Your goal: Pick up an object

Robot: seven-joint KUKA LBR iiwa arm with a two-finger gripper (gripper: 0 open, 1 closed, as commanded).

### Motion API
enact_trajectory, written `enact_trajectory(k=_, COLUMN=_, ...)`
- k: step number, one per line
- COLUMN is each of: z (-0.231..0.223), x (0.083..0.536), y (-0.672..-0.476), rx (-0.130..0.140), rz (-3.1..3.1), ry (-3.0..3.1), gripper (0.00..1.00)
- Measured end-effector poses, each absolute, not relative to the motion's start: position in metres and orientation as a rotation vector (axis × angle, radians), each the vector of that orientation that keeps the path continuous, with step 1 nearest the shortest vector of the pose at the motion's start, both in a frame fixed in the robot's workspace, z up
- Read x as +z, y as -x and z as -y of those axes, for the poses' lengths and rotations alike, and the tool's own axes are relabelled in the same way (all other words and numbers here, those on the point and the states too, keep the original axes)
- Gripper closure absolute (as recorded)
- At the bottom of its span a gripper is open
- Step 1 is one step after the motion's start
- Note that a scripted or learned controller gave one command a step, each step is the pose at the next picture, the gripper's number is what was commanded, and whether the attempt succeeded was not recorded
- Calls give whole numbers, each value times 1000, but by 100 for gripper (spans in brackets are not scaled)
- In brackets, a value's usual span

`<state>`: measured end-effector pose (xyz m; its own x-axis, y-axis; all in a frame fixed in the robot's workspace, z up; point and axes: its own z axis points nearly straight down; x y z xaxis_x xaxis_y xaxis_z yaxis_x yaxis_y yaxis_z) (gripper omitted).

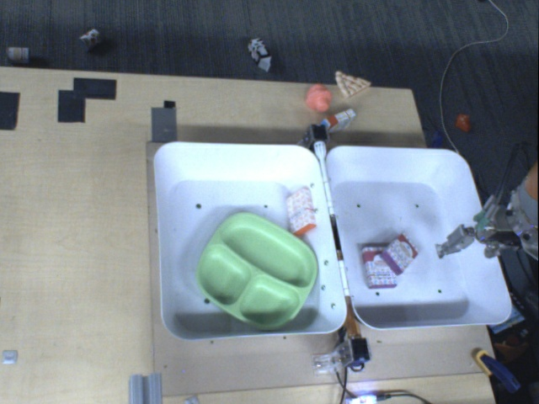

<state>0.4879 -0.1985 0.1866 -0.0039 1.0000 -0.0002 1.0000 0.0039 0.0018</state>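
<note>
The gripper is hanging over the right bin, near its right wall; how far apart its jaws are, I cannot tell. A red and white packet is lying on that bin's floor, left of the gripper, apart from it.

Arm: cut off by right frame edge.
Gripper: blurred; finger state indeterminate.
Floor debris, upper frame: too small to identify.
</note>
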Motion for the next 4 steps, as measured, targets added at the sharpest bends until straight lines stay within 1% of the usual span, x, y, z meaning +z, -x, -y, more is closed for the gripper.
enact_trajectory(k=1, z=147, x=103, y=-490, rx=7, rz=-2215, ry=-2213, gripper=0)
enact_trajectory(k=2, z=109, x=89, y=-489, rx=-2, rz=-2200, ry=-2213, gripper=0)
enact_trajectory(k=3, z=112, x=88, y=-489, rx=5, rz=-2207, ry=-2214, gripper=0)
enact_trajectory(k=4, z=135, x=86, y=-577, rx=7, rz=-2223, ry=-2210, gripper=0)
